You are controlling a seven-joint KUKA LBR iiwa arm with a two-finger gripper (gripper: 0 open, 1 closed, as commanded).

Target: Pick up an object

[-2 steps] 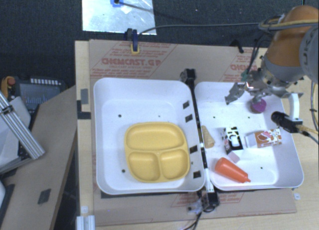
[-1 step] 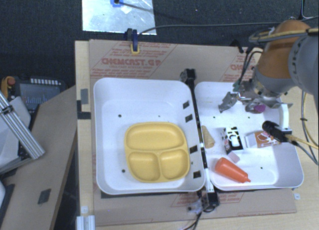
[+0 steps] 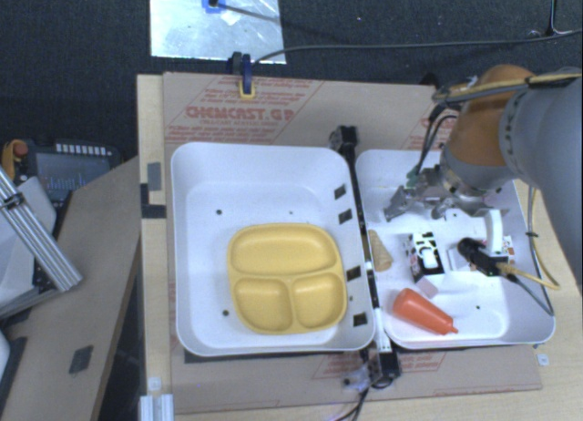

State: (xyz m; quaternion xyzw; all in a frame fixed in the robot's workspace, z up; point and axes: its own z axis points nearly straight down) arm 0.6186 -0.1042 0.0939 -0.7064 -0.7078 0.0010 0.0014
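Orange cone (image 3: 424, 311) near right bin's (image 3: 537, 323) front edge, jaws (image 3: 410, 199) well apart.

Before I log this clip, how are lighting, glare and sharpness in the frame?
Camera view: even, bright light; both white bins verge on washed out, shadows faint. The foil sheet at top glares. The yellow divided tray and orange cone read sharply; the gripper and the small items near it look soft.

Tray (image 3: 284, 280) in left bin (image 3: 196, 228); cone (image 3: 423, 311) in right bin (image 3: 524, 319)
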